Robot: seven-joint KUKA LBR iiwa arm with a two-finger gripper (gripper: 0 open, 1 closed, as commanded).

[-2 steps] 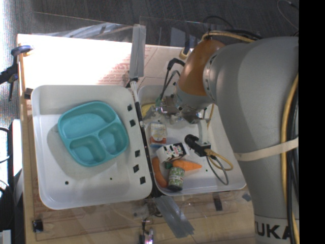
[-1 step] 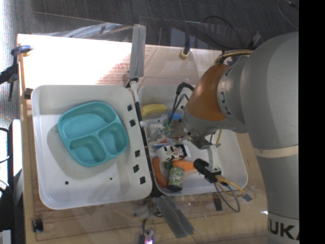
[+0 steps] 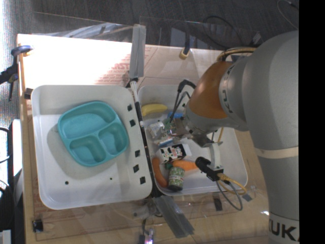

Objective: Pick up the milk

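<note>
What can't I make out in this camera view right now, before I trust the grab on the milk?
- Pincer: the wrist covers it from above, so its state and any contact with the milk are hidden.
- Right bin: the arm covers much of its floor.
- Banana: partly behind cables.
- Milk carton print and green can label: too small to read.
- Arm's base: cut off at the right edge.

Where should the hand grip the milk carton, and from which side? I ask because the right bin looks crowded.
The milk carton lies flat among other items in the right bin, so a top-down approach seems best. Grip across its short sides: the carrot and can crowd its near side, and the arm hides what lies on its far side.
</note>
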